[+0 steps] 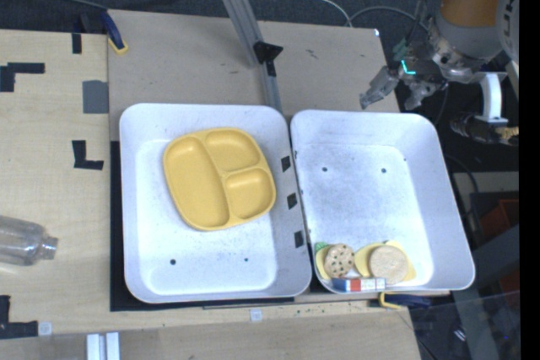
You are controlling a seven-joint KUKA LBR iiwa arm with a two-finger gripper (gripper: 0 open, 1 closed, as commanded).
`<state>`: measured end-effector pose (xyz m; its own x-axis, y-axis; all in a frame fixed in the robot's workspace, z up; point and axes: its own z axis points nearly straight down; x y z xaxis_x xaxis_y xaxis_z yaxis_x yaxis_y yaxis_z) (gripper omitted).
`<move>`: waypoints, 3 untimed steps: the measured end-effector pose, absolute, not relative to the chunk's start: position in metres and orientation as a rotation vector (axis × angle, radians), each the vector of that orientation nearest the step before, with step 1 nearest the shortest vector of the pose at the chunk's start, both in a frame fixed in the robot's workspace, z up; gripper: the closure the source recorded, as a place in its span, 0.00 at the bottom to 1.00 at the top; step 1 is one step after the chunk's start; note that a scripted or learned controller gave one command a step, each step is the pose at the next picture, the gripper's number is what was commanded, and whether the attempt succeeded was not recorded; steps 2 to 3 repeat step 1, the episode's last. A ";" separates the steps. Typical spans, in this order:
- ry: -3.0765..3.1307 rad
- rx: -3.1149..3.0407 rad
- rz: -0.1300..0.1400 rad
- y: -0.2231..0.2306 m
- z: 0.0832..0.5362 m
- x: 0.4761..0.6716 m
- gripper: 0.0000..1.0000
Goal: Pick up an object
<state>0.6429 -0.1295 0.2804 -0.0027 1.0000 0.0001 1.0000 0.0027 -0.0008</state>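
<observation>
My gripper (pixel 390 94) hangs above the far right corner of the right bin (pixel 371 181), its two dark fingers spread apart with nothing between them. At that bin's near edge lie a chocolate-chip cookie (pixel 338 260), a tan round biscuit on a yellow disc (pixel 387 263) and a small red, white and blue packet (pixel 359 285). A yellow three-compartment plate (pixel 219 177) rests in the left bin (pixel 148 265), tilted a little clockwise. The gripper is well away from all of these, at the opposite end of the right bin.
A grey metal pole (pixel 236 0) slants down to the gap between the bins' far edges. A clear plastic bottle (pixel 24 240) lies on the wooden bench at the far left. Cables run over the dark cloth behind the bins.
</observation>
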 end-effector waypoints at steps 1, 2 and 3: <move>-2.213 -2.220 0.012 -0.160 0.207 0.606 0.00; -2.213 -2.220 0.012 -0.160 0.207 0.606 0.00; -2.213 -2.220 0.012 -0.160 0.207 0.606 0.00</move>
